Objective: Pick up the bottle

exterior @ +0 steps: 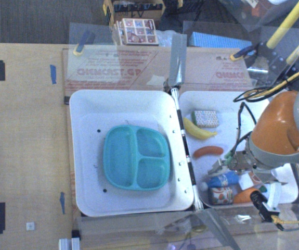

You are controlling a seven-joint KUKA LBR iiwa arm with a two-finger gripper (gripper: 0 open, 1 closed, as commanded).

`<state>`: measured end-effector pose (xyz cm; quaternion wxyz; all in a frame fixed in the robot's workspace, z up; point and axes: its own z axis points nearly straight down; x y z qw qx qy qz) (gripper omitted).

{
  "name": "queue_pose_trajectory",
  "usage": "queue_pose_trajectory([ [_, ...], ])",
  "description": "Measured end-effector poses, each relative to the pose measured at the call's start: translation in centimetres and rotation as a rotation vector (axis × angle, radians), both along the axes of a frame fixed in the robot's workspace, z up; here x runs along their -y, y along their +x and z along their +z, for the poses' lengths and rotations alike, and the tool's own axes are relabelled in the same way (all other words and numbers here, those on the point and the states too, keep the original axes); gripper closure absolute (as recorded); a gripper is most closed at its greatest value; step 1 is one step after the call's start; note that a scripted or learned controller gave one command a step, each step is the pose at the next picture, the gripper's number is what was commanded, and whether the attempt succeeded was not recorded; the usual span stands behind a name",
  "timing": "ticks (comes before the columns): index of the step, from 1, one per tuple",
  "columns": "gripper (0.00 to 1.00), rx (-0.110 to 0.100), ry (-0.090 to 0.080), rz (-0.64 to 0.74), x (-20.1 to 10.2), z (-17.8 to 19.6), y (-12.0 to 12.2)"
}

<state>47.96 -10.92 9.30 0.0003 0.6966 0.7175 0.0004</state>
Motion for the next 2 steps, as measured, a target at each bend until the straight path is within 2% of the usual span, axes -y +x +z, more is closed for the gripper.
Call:
queue_pose_trajectory([
  [1, 1.00, 0.003, -0.001, -0.004, 0.15, 0.97, 0.04],
  [2, 0.00, 0.003, -0.002, -0.004, 0.19, 0.96, 0.04],
])
